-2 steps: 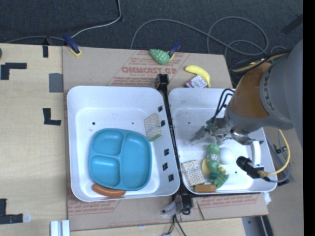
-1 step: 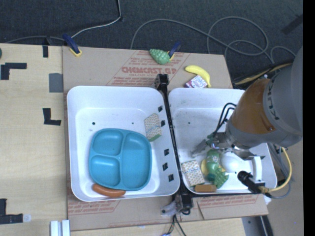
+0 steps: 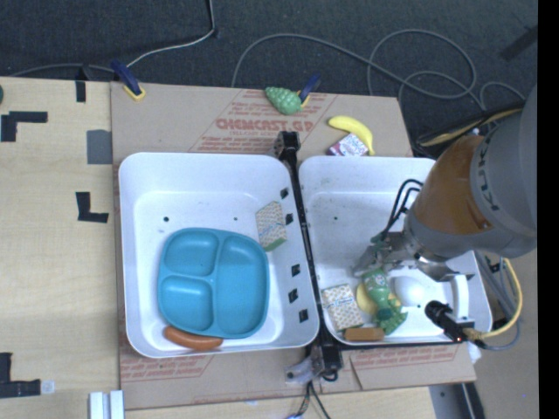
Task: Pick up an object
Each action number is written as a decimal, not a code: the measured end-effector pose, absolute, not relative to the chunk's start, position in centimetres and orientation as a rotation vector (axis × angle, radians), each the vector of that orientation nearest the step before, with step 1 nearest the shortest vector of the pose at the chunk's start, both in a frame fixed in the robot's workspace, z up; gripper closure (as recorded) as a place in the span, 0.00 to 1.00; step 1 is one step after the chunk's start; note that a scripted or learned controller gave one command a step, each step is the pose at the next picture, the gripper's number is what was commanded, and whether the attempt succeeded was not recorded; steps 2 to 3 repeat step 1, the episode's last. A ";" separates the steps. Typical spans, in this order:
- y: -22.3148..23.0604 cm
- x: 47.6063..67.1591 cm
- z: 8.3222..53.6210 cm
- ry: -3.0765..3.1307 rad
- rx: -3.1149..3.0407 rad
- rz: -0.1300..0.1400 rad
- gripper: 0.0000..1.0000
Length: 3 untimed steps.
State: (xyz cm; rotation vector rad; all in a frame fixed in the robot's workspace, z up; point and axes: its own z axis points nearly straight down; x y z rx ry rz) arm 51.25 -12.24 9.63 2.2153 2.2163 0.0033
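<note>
My gripper (image 3: pixel 377 264) hangs low in the right bin (image 3: pixel 349 190), near its front middle. Directly beneath and in front of it lies a green and yellow toy (image 3: pixel 383 298), touching or almost touching the gripper's tip. To the left of the toy a small patterned packet (image 3: pixel 339 303) lies flat. A brown stick-shaped piece (image 3: pixel 363 333) rests against the front wall. The wrist and the orange band (image 3: pixel 450 195) cover the right part of this bin.
The left bin (image 3: pixel 175 177) holds a blue divided plate (image 3: pixel 212 282), an orange sausage (image 3: pixel 192 339) at the front wall and a patterned packet (image 3: pixel 272 225) by the divider. Behind the bins on the cardboard lie a green toy (image 3: pixel 284 99), a banana (image 3: pixel 353 130) and a small wrapper (image 3: pixel 349 147).
</note>
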 end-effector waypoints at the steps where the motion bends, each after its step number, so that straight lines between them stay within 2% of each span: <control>1: -4.0 51.8 18.4 2.225 2.219 0.001 1.00; 3: -4.0 51.8 18.4 2.225 2.219 0.001 1.00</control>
